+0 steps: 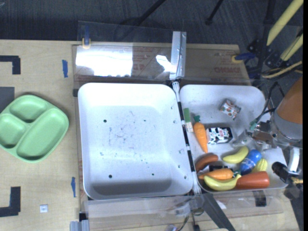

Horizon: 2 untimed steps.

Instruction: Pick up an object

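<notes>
From the fixed camera above the counter, the hand [258, 131] hangs at the right bin's [250, 94] right edge; whether it is clenched or released I cannot tell. The likeliest target, a yellow banana [236, 155], lies just below and left of it, long axis slanting up to the right, beside a blue bottle [249, 160] and a carrot [200, 134].

My bench [43, 61] is pale wood; dark grey carpet floor [57, 4] behind it, black stand legs [159, 4] crossing it.
</notes>
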{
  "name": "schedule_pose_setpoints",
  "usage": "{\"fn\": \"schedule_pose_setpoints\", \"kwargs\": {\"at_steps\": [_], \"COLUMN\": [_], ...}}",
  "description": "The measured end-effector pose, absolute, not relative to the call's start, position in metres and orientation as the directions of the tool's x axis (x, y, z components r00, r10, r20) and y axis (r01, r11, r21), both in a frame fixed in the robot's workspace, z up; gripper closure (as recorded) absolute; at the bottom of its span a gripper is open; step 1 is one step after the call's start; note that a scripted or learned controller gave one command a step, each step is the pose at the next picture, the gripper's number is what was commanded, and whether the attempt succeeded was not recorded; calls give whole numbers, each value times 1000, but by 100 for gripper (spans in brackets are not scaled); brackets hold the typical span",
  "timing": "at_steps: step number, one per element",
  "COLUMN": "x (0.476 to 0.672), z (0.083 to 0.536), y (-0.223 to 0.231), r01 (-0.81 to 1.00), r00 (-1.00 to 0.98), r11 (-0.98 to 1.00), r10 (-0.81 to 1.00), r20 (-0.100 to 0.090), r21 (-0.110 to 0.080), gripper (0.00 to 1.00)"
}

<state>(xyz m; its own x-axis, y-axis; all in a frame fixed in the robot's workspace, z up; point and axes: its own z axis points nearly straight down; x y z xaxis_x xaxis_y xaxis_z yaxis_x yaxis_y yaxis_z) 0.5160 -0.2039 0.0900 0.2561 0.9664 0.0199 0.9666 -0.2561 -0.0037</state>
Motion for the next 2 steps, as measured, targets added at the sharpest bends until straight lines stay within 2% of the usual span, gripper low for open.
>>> {"fn": "schedule_pose_setpoints", "kwargs": {"at_steps": [1, 2], "x": [516, 518], "z": [95, 95], "y": [-210, -203], "r01": [966, 968], "r00": [259, 251], "r11": [-259, -251], "r10": [966, 968], "r20": [4, 15], "r21": [5, 0], "gripper": [100, 0]}}
